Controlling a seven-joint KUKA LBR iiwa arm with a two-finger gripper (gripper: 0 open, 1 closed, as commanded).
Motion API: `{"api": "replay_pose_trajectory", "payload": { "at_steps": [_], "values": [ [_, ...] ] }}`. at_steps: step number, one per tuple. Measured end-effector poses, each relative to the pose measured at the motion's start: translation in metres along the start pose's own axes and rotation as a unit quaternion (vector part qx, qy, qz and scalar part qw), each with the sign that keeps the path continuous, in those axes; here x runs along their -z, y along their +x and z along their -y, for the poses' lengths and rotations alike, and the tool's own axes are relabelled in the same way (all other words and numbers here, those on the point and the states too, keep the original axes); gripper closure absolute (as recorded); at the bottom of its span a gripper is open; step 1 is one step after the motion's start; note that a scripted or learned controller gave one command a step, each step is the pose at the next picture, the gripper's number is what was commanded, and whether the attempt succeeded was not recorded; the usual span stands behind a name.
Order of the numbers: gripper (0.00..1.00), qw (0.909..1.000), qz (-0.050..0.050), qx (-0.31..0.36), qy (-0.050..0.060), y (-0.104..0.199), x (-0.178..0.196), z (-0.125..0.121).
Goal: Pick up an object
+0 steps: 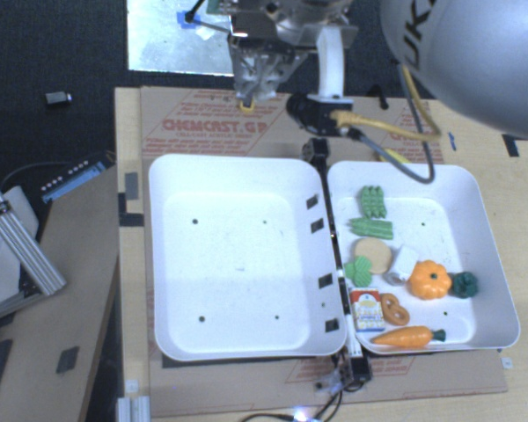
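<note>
1. Hovering: gripper (259, 84), hanging above the cardboard sheet (202, 123) just beyond the far rim of the left bin (158, 236), well apart from anything to grasp. Not showing clearly whether wide or narrow (too blurred and too far up the view to tell), and nothing seen held.
2. Judging the step: sitting at the approach stage, with the pick itself not yet begun.
3. Waiting in the right bin (488, 262): every candidate, namely a pea pod (373, 201), a green bean (371, 228), a beige disc (373, 255), a white block (405, 260), an orange pumpkin (429, 280), a dark green floret (464, 283), a small carton (366, 310), a pretzel (394, 308) and a carrot (407, 337) lying along the near wall.
4. Calling next, probably, for travelling across to the right bin and coming down over one item; the pea pod, lying a little apart at the far end, looking the easiest, the middle pieces crowding and touching one another.
5. Supporting both bins: the cardboard sheet with red lettering, lying on a tan bench (79, 262).
6. Surrounding the bench: dark flooring, a shiny metal plate (167, 25) at the far side, an aluminium rail (18, 244) slanting at the left, a yellow cable (383, 126) trailing off the arm.
</note>
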State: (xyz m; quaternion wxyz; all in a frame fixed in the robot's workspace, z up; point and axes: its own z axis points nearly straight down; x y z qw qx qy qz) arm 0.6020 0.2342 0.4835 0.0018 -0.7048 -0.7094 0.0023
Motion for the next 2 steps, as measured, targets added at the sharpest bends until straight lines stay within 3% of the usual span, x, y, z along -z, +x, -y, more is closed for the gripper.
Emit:
{"api": "replay_pose_trajectory", "payload": {
  "at_steps": [1, 2],
  "values": [
    [1.0, 1.0, -0.001, -0.003, -0.007, -0.001, 0.055, -0.039],
    [1.0, 1.0, 0.0, 0.0, 0.0, 0.0, -0.002, 0.025]
  ]
}}
